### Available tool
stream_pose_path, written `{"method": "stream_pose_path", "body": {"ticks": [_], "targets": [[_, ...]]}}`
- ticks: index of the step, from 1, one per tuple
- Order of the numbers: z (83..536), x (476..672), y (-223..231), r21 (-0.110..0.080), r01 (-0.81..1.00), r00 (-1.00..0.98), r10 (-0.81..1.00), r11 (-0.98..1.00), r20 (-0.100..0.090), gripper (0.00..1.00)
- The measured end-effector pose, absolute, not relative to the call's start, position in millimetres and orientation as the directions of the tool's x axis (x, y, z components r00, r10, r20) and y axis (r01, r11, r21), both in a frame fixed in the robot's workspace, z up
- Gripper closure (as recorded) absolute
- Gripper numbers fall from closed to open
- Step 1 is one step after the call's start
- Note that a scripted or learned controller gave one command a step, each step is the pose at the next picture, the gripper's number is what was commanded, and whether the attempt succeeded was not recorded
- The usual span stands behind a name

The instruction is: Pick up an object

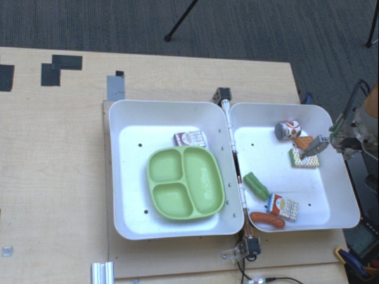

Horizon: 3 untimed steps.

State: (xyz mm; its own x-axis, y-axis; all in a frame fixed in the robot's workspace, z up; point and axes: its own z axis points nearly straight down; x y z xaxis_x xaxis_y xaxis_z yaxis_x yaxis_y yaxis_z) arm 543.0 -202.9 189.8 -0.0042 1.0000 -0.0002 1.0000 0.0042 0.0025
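The claw [314, 148] is seen low over the right bin [337, 209], reaching in from its right rim. Whether it is open or closed cannot be told. Its tip is located above a small patterned packet [303, 160], beside an orange piece [304, 141] and a small can [288, 129]. Lower in that bin, a green pepper [256, 184], a small carton [282, 206] and a sausage [267, 219] are noted. In the left bin [127, 158], a green divided plate [186, 183] and a small packet [190, 138] are recorded.

Green tray [186, 183] crowds left bin [127, 176]; right bin [337, 200] scattered.
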Motion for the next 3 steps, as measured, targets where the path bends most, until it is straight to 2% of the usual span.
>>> {"method": "stream_pose_path", "body": {"ticks": [1, 2, 3], "targets": [[88, 486.9, -168, 0.002, 1.0, -0.002, 1.0, 0.002, 0.0, 0.0], [99, 488.4, -168, 0.006, 1.0, -0.004, 1.0, 0.004, -0.001, 1.0], [130, 487.5, -100, 0.003, 1.0, -0.005, 1.0, 0.005, 0.001, 1.0]]}}
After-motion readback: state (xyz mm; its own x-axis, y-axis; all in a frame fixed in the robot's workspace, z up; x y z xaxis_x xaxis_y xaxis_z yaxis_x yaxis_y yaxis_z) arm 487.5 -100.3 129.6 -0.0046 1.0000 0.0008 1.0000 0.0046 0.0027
